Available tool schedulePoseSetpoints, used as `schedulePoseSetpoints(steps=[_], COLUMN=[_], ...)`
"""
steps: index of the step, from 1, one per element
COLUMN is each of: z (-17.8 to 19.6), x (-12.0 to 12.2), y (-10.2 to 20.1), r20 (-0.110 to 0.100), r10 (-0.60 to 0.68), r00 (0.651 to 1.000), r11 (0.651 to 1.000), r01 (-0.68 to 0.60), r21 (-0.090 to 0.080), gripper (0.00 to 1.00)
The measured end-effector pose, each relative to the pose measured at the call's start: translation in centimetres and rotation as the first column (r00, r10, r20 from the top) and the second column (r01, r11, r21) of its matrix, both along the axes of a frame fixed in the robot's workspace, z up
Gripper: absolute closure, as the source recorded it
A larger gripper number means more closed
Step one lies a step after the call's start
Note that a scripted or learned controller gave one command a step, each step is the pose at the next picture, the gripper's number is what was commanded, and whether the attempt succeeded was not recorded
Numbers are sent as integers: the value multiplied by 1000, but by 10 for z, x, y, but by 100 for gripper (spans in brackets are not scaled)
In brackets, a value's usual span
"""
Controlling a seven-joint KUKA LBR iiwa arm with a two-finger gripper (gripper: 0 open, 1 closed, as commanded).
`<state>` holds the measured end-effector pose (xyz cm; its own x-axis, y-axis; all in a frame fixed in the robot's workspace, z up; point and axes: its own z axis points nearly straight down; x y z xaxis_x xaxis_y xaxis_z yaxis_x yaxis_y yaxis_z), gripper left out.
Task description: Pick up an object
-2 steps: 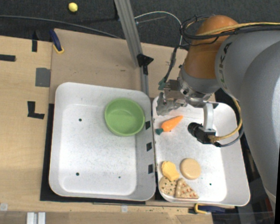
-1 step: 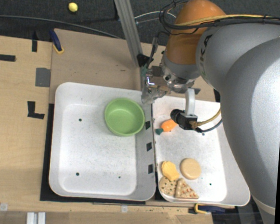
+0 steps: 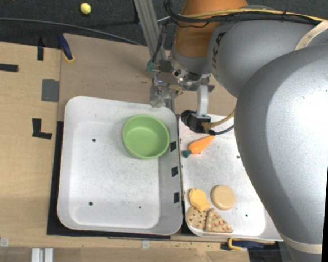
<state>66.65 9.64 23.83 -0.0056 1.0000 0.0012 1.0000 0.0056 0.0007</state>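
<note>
Camera view has the gripper (image 3: 166,94) hanging at the left bin's (image 3: 78,149) far rim, its state impossible to tell. The green bowl (image 3: 146,136) sits just at its seven o'clock; the toy carrot (image 3: 199,144) lies at four o'clock.

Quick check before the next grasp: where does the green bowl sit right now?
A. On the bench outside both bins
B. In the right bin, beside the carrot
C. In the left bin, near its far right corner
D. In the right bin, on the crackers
C. The green bowl rests inside the left bin, close to its far right corner, while the toy carrot lies in the right bin.
</note>
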Motion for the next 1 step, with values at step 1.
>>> schedulePoseSetpoints(steps=[1], z=[0], x=[-1], y=[-3], r20=[-2], r10=[-3], r00=[1000], r11=[1000], r01=[3], r21=[-3], gripper=[0])
